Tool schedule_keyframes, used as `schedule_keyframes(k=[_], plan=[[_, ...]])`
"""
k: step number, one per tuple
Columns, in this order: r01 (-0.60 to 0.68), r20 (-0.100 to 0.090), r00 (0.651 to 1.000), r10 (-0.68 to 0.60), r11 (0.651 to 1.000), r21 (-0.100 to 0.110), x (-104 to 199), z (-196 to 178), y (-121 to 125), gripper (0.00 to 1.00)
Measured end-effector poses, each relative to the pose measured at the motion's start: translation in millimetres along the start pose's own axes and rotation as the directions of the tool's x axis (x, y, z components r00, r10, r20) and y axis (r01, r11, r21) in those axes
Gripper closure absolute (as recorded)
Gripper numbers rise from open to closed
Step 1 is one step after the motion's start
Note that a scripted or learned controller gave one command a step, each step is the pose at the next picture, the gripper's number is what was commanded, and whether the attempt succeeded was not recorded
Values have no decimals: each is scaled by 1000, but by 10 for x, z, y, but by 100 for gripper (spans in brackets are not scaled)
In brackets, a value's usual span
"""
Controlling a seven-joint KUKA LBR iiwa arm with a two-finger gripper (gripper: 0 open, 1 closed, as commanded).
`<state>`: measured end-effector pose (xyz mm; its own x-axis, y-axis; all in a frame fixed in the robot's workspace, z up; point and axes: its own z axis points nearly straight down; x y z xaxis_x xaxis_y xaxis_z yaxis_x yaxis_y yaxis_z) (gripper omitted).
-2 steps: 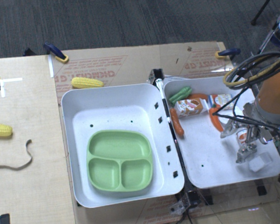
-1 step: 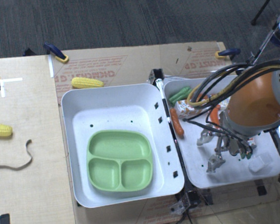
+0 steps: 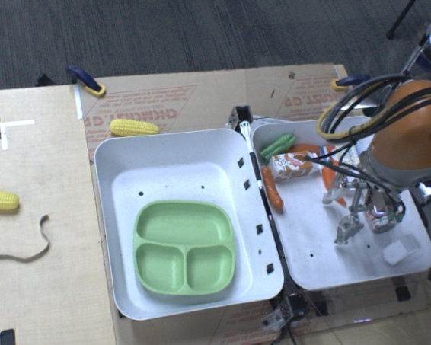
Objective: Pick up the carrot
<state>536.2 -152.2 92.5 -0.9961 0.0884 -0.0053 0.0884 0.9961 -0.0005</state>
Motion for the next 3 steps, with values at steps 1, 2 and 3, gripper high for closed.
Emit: schedule_keyframes(k=[1,2,3], plan=[[228,-2,974,-228,974,-1,519,-3,-627,0],[229,3,973,-229,973,2,497,-102,-624,100],[280,-1,960,-280,960,0,447,0,-739,100]])
